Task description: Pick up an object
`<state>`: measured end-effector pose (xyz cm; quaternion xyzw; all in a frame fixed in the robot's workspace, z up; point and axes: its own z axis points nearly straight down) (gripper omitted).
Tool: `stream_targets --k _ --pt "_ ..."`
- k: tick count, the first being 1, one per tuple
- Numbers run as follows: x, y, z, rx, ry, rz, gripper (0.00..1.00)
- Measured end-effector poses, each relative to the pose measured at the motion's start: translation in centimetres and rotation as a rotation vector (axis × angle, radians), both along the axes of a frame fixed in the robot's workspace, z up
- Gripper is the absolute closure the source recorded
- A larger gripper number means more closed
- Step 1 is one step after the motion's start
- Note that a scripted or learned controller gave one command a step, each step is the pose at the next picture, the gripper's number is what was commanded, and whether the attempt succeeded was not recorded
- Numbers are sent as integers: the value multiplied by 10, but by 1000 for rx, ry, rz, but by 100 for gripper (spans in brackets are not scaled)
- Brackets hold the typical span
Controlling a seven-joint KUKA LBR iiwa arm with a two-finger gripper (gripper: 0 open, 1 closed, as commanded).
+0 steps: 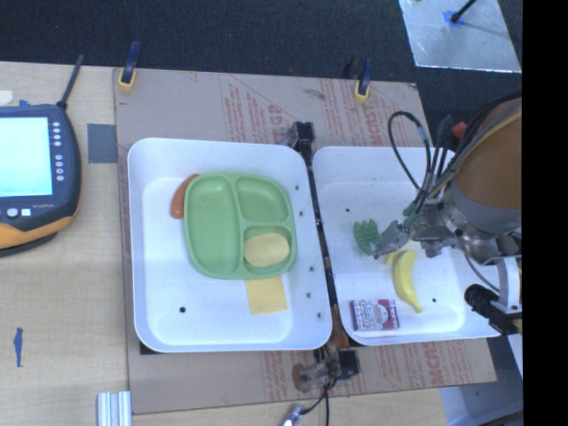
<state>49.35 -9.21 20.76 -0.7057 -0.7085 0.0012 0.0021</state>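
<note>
In the right bin [355, 171] lie a yellow banana [406, 280], a small green toy [365, 235] and a red and white packet [374, 313]. My gripper [395, 239] hangs low over this bin, just right of the green toy and right above the banana's upper end. I see nothing between its fingers. The arm's grey body and orange band come in from the right and cover the bin's right side.
The left bin [160, 309] holds a green divided plate [222, 224] with a yellow round piece [266, 248] in one compartment, a yellow square [267, 295] below it and an orange-red item [178, 198] at the plate's left edge. A handheld controller [31, 171] lies at far left.
</note>
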Motion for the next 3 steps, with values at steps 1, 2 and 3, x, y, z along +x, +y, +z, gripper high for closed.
stream_targets --k 1,2,3 --pt "18 -62 -117 -1 1 0 0" --pt "18 -63 -106 -3 2 6 100" --pt "36 17 -15 -1 -2 2 100"
